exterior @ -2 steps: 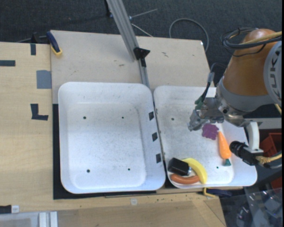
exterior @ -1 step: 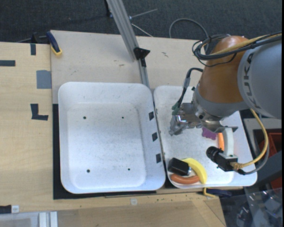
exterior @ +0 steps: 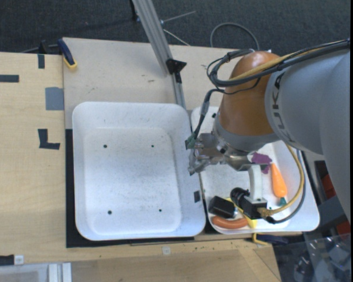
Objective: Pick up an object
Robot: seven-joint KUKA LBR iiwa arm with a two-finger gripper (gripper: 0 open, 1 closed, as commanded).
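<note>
Broad, smooth grey robot arm (exterior: 317,98) with dark lettering on its casing; rounded glossy orange band (exterior: 247,101) above the wrist; looped black cables (exterior: 223,75) over the band; grey metal wrist fittings (exterior: 215,151) below.

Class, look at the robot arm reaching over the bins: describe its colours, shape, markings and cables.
The thick, rounded grey arm bears dark lettering and a glossy orange band above the wrist. Black cables loop around that band, and a yellow cable curves down beside the wrist. Below it sits a grey metal gripper assembly.
</note>
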